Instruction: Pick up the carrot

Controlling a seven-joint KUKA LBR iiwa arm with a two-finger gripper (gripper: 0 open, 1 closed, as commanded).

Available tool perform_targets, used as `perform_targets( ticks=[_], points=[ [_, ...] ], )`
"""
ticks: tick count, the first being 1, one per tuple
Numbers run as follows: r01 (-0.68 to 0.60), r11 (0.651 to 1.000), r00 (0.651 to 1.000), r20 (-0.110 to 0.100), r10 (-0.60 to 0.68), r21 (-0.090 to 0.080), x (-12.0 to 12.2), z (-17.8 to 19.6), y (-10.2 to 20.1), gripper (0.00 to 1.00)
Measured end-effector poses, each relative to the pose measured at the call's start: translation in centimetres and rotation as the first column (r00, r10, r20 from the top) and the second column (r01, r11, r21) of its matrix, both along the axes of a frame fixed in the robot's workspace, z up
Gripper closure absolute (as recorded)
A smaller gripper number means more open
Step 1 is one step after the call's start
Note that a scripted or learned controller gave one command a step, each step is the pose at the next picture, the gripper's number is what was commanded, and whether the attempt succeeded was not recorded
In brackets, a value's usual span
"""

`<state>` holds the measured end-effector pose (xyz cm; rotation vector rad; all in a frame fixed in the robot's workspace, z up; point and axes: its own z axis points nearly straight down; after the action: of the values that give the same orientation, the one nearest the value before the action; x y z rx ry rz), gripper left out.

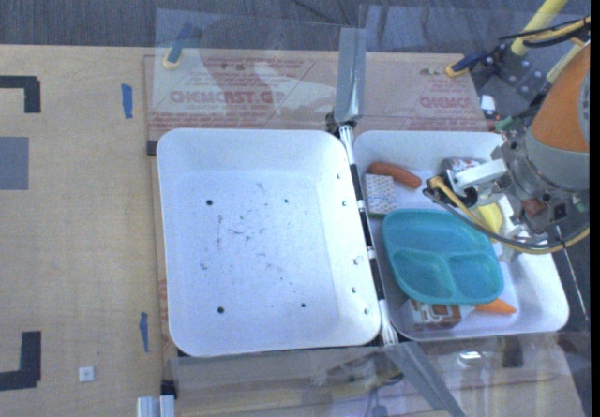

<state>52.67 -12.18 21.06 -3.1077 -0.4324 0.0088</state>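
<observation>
At the near right corner of the right shallow white bin (542, 286), we see the small tapered orange carrot (497, 306) lying flat, one end against the edge of a turquoise plastic divided plate (441, 260) that takes up the bin's middle. Near the carrot, a small printed carton (437, 314) peeks from under the plate's near edge. Along the bin's far side lie a reddish-brown sausage-shaped piece (394, 173) and a grey waffle-textured square (379, 192) (the two nearly touch). A yellow piece (489, 215) sits by the plate's right rim. The grey gripper (527, 202) hangs above that side, apart from the carrot; we cannot tell whether it is released or clenched. The left shallow white bin (253, 138) shows dark specks on its floor.
</observation>
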Motion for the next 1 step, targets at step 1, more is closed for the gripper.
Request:
perform_targets(
  ticks=[1],
  points=[
    [-0.133,0.991,0.991,0.005,0.133,-0.004,5.77,-2.83,-2.52,0.0]
  ],
)
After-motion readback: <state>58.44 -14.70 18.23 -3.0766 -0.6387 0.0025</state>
